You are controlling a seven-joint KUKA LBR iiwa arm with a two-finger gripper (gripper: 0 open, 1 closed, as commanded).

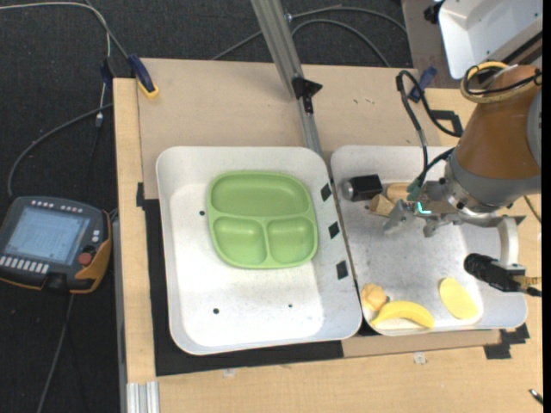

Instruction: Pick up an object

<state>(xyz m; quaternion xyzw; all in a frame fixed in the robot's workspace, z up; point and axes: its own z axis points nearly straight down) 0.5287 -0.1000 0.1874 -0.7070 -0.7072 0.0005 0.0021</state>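
Observation:
My gripper (412, 223) hangs over the upper middle of the right bin (392, 261), its two grey fingers spread apart and open, with only bare bin floor showing between them. A small tan object (385, 200) lies just up and left of the fingertips, next to a black block (362, 186). Along the right bin's front edge lie a yellow banana (405, 315), a small tan chunk (373, 296) and a yellow oval piece (459, 298). The left bin (185, 317) holds a green divided plate (261, 218).
The grey and orange arm (499, 136) covers the right bin's far right side, with a black part (491, 269) sticking out below it. A metal pole (280, 41) slants across the bench behind the bins. A teach pendant (50, 243) rests on the floor at the left.

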